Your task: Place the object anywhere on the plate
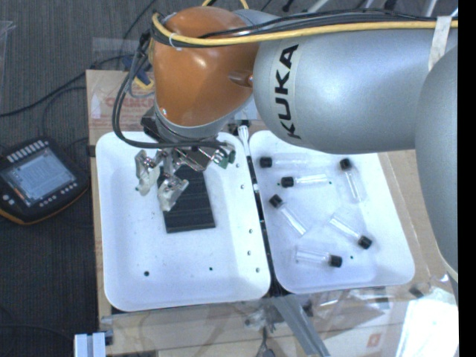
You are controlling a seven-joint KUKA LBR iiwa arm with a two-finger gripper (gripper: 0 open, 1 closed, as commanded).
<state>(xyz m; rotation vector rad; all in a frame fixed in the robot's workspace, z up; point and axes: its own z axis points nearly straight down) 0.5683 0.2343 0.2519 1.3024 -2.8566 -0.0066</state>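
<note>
Grey arm [349, 73] overhead; I see gripper [160, 181], fingers apart and empty, above black plate [190, 207]; vials [312, 257] unplaced.

"KUKA" on the grey arm [335, 88]

Left bin [126, 274]: smooth white plastic, slight sheen. Ribbed plate [190, 205] in it: matt black, grooved. Vials [316, 257] in right bin [387, 270]: clear glossy plastic or glass, black caps. Arm [349, 88]: satin grey metal; band [197, 65] glossy orange. Fingers [172, 192]: pale metal look.
</note>
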